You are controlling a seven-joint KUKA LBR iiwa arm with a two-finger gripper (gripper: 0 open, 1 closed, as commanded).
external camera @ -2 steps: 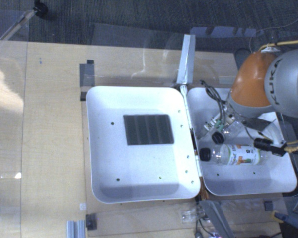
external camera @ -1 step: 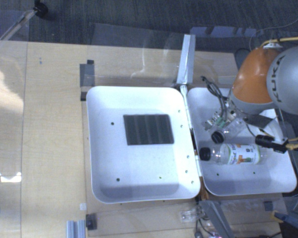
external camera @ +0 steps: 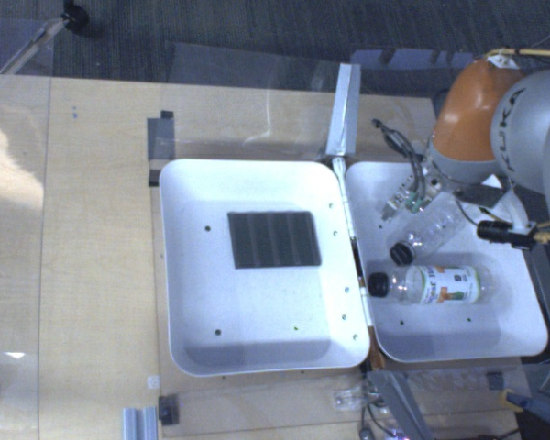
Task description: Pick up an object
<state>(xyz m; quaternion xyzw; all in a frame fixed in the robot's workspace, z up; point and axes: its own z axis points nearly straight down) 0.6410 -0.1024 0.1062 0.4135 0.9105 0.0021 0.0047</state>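
The tool (external camera: 411, 195) hangs over the right bin (external camera: 522, 333); its opening cannot be determined. Two clear bottles (external camera: 435, 284) lie just below it, the nearer (external camera: 429, 236) almost touching.

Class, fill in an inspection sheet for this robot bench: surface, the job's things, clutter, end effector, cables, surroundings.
Surface: pale wooden bench bearing a left bin and a right bin, both white, side by side.
Job's things: two clear plastic bottles with black caps in the right bin; a labelled bottle on its side, a smaller bottle above it.
Clutter: dark ribbed rectangular pad in the left bin.
End effector: low over the right bin's upper part; finger state unclear.
Cables: dark wires near the wrist.
Surroundings: dark floor beyond the bench.
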